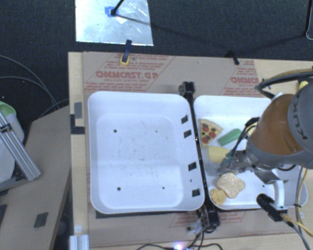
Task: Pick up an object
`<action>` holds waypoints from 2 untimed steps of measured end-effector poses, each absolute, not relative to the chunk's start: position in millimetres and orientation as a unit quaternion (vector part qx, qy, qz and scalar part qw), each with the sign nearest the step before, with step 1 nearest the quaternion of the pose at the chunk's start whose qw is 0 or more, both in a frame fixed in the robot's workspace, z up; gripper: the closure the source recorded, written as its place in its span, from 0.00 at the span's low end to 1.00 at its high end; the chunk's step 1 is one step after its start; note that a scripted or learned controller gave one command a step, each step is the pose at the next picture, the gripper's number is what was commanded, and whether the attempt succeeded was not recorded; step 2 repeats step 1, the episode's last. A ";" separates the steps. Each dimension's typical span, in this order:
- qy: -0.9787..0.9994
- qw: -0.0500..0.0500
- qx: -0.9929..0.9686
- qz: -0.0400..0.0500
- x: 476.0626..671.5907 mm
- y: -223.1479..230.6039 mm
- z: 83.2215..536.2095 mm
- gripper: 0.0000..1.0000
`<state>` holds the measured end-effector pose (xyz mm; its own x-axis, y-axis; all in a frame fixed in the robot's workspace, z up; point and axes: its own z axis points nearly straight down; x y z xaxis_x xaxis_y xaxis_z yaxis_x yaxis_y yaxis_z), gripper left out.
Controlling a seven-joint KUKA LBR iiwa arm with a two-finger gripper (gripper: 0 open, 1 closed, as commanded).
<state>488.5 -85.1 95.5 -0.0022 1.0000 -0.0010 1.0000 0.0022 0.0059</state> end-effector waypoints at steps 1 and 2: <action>0.713 0.005 0.701 0.008 505.6 6.2 253.6 1.00; 0.713 0.005 0.701 0.008 505.6 6.2 253.6 1.00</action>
